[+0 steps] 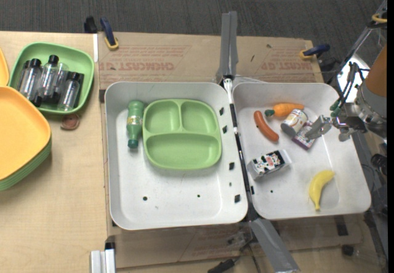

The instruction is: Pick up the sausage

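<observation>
Pincer (320, 127): grey metal, low over the right shallow white plastic bin (345, 201), reaching in from the right edge; cannot tell whether it is parted or closed. Its tip sits beside a small purple-and-white packet (303, 138) and a pale round tin-like can (295, 119). Above those, an orange plastic carrot (287, 109). The smooth red-orange toy sausage (266, 126) lies at a slant in the bin's upper left, apart from the pincer. Lower down: a black-and-white carton (269, 163), a curved yellow banana (320, 187). The left white bin (175, 210) holds a green three-compartment plate (182, 133) and a green bottle (134, 123) beside it. On the wooden counter (49, 222): a green tray of vials (52, 78), stacked yellow plates (21, 142).
</observation>
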Controlling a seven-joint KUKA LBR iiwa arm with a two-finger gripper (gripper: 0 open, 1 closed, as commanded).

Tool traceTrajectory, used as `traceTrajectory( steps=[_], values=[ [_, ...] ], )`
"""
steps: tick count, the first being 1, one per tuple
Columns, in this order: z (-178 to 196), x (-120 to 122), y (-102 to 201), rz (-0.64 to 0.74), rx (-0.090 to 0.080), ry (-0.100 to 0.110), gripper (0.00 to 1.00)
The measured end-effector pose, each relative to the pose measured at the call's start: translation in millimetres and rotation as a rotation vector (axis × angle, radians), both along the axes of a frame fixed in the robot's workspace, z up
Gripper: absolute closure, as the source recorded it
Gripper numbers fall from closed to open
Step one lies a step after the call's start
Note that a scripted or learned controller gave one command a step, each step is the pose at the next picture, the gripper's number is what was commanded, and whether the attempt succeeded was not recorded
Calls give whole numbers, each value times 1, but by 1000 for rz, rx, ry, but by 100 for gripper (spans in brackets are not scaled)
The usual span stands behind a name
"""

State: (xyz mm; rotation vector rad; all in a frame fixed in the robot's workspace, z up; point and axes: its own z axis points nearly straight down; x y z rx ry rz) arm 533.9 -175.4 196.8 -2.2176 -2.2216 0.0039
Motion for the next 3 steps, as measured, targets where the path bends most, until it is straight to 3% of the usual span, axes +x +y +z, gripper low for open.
traceTrajectory(
  steps=[1,2,3],
  values=[
    [87,30,20,-96,-2,-1,0],
    [29,70,69,-258,-2,2,0],
    [-91,78,80,-56,-1,-4,0]
  ],
)
